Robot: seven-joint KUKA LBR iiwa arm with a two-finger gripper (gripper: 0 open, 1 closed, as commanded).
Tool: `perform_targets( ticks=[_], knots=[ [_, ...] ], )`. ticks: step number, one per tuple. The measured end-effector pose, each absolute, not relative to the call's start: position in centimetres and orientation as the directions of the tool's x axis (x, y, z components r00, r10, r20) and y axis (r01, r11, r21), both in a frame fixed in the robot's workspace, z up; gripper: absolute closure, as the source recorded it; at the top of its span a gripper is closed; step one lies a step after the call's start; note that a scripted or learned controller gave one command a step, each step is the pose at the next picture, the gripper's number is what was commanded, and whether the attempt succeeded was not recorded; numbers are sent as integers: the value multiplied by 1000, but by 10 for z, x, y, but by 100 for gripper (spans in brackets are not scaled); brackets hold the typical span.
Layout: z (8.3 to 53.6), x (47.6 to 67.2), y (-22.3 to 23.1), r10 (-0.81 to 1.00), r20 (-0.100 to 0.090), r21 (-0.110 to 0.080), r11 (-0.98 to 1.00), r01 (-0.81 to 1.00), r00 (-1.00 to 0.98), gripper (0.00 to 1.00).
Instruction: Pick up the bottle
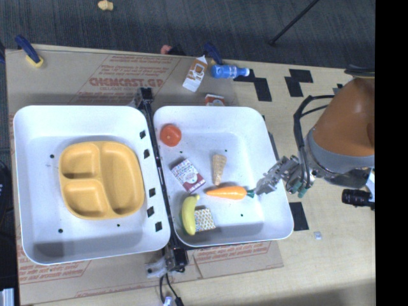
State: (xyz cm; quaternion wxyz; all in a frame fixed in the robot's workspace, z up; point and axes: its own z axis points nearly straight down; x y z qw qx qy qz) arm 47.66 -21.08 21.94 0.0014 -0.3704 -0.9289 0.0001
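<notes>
Table (331,247): your arm (344,129) reaches in from the right over a board-covered top bearing two white bins side by side.
Left bin (25,171): it carries a yellow divided tray (101,178), well apart from anything you need.
Right bin (268,139): it holds a carrot (226,193), banana (189,214), cone (218,166), red ball (170,134) and small packets.
Bottle (229,72): your target, blue, lies on its side on the table beyond the right bin's far rim, outside both bins.
Jaws (273,178): they hover at the right bin's near-right wall, just beside the carrot's green end; you cannot tell whether they are spread or pressed together.
Risk: you are far from the bottle; closing here would likely catch the carrot or nothing at all.
Risk: a lying bottle may roll off the fingers, and the bin's rim may block a low approach.
</notes>
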Motion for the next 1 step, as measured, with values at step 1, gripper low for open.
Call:
perform_targets(
  ticks=[1],
  knots=[
    [230,477,-177,722,3,-2,692,722,-692,100]
  ],
)
